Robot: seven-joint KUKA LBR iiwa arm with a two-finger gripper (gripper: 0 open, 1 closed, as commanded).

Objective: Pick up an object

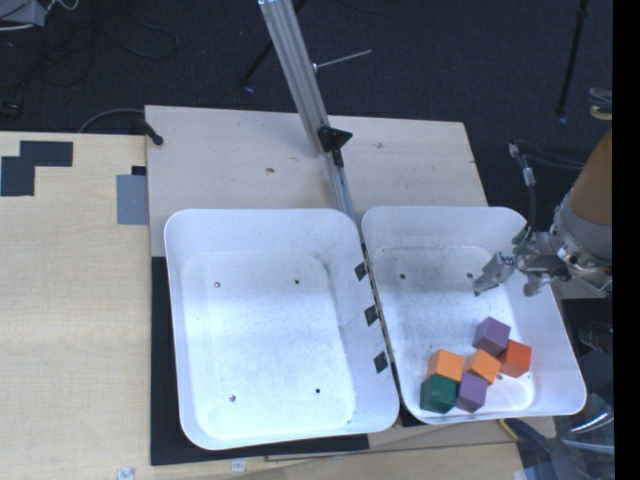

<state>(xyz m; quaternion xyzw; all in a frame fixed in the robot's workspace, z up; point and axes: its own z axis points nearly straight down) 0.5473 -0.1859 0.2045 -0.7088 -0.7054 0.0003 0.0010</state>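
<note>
Even overhead light, glare whitening the left bin [262, 328], dark floor [420, 48] dim, picture slightly soft.

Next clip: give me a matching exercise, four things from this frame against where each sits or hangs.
Things:
1. green block
2. red block
3. end effector
4. left bin

Places:
A. above the right bin's far half, away from the blocks
B. nearest corner of the block cluster
C. beside the bin with the blocks
D. right edge of the cluster

Pairs: 1-B, 2-D, 3-A, 4-C
</note>
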